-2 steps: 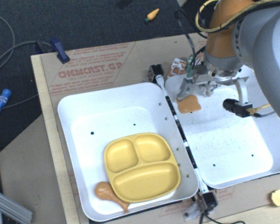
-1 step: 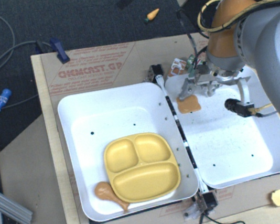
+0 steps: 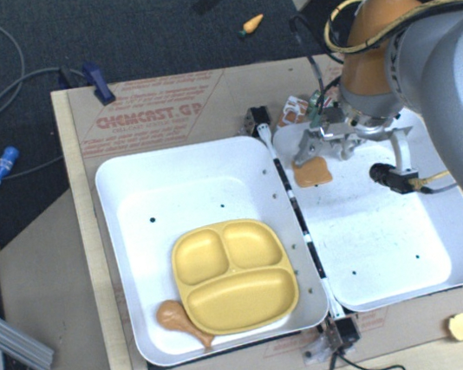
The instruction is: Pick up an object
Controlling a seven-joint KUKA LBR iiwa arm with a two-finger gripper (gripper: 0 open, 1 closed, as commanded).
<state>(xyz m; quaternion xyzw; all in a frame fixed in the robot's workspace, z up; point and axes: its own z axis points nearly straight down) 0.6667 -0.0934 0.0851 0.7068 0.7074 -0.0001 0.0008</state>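
Gripper [image 3: 324,148] is seen low over the far left corner of the right bin [image 3: 382,242], close to the wall that is shared with the left bin [image 3: 119,198]. Whether it is set wide or narrow cannot be told from this angle, and nothing can be seen to be held in it. A flat orange-brown piece [image 3: 312,173] is found on the right bin's floor just beside the gripper, on its near side; whether the two are touching cannot be made out. The grey arm, with its orange band [image 3: 370,42], is carried in from the right above that bin.

Beyond the right bin's far rim, a small white and brown item [image 3: 294,110] and a small black item [image 3: 257,119] are seen on the printed cardboard sheet [image 3: 149,114] that is spread under both bins.

In the left bin, a yellow divided plate [image 3: 232,276] is laid flat towards the near side. A tan drumstick-shaped toy [image 3: 180,317] is placed at its near left corner, touching the plate's edge.

A blue clamp [image 3: 97,83] is fixed at the sheet's far left edge. A yellow lump [image 3: 460,327] is seen on the bench near the right bin's near right corner. On the dark floor, a blue and white bottle [image 3: 5,164] and a small orange item [image 3: 253,23] are left well apart.
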